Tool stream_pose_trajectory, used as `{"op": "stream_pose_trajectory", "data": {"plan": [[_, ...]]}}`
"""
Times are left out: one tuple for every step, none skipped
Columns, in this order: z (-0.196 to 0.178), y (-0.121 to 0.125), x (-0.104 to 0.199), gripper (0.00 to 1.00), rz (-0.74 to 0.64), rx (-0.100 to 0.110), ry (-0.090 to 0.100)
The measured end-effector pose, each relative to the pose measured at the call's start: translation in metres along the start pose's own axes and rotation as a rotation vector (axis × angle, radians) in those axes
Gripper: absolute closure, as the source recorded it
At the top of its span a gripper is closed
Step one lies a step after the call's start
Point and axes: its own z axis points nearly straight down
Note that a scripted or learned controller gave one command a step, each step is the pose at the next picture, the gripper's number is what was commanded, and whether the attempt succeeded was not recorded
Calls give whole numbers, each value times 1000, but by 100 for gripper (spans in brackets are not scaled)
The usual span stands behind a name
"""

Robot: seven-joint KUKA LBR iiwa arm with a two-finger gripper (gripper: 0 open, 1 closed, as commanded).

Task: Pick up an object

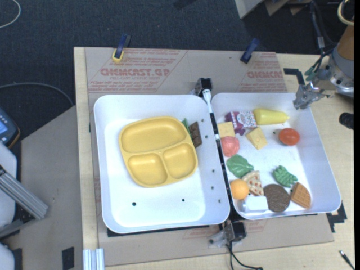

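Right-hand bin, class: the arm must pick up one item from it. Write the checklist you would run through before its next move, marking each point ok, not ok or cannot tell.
1. Items available in the right bin: ok; tomato, yellow pepper and orange among them.
2. Gripper over the bin: ok, at its far right corner.
3. Gripper free of any item: ok, nothing between its fingers.
4. Fingers open: cannot tell.
5. A target with room around it: ok; the tomato lies apart from its neighbours.
6. Near-edge items easy to take singly: not ok; cookie, waffle and cracker are crowded.
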Motion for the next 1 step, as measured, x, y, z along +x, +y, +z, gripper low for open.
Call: {"op": "stream_pose_trajectory", "data": {"plan": [[-33,1,-1,100,0,0,0]]}}
